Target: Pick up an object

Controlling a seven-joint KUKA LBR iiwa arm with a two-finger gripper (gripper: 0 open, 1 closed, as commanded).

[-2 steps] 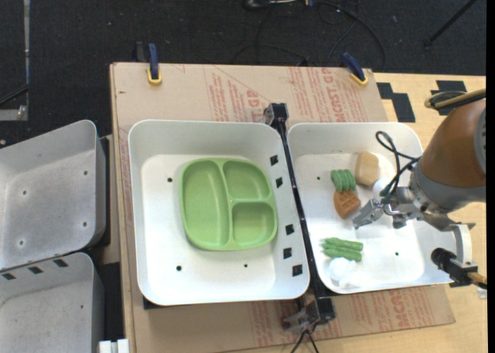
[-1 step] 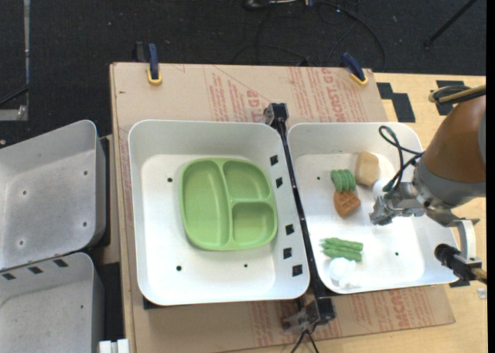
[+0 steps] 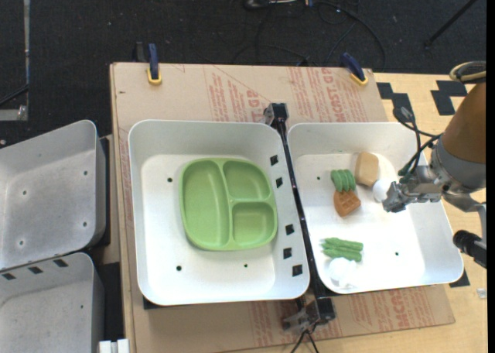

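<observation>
A small white object (image 3: 380,188) is lying near the right bin's (image 3: 433,262) far right side, just beside a tan piece (image 3: 367,166). The gripper (image 3: 392,198) is hovering right next to it; whether it is gripping anything cannot be told. Nothing is looking lifted, so the pick seems not yet done.

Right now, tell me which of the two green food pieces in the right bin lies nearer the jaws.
The upper green piece, beside the tan bread-like piece and above the brown one. The other green piece lies lower, toward the bin's front edge, farther from the gripper.
</observation>
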